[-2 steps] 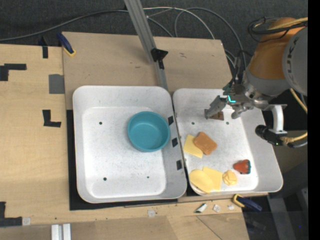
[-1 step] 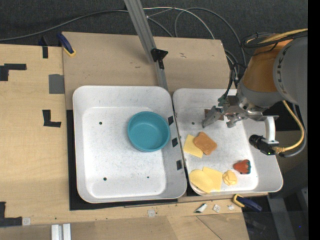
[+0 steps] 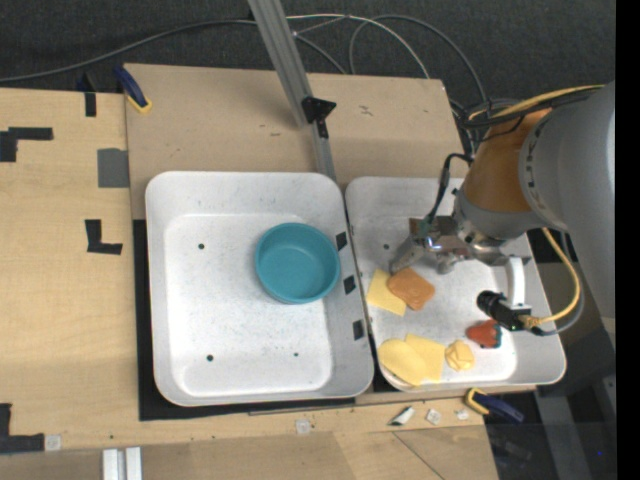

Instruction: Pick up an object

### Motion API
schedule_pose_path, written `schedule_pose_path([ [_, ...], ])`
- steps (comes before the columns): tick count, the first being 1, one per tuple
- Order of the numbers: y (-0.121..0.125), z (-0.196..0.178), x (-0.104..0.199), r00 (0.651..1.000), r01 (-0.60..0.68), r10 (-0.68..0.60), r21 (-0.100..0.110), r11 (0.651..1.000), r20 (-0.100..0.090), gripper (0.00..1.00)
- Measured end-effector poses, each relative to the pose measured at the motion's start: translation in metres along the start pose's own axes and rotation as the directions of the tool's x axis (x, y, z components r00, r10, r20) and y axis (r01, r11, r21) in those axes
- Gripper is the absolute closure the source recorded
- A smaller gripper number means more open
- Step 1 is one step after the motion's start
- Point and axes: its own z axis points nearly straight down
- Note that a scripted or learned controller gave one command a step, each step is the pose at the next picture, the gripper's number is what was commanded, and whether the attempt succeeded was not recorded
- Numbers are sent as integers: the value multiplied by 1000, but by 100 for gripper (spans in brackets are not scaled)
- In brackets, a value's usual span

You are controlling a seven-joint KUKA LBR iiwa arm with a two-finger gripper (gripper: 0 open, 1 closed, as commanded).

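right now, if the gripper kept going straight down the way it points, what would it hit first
Most likely the orange-brown block lying just below the gripper, partly over a yellow slice in the right bin; depth is hard to judge from this view.

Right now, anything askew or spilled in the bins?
Nothing stands out. The blue bowl sits upright in the left bin; the toy food pieces lie inside the right bin, below the claw.

Pale wood tabletop point(image 3: 60, 298) spreads wide, and a raised brown board point(image 3: 220, 118) sits on it as our landmark. Left of the board, black tape marks point(image 3: 98, 236) dot the wood. Beyond its far edge, dark carpeted floor point(image 3: 120, 8) with loose cables point(image 3: 380, 28) trailing across. A grey metal pole point(image 3: 285, 58) slants over the board, clamped near its middle. Light is even, soft.
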Motion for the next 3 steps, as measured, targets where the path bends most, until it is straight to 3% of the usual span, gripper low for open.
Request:
schedule_pose_path([
  [1,0,2,0,1000,0,0,-7,1000,0,0],
  [2,0,-8,1,1000,1,-1,-6,1000,0,100],
  [3,-5,-70,-1,1000,0,0,-12,1000,1,100],
])
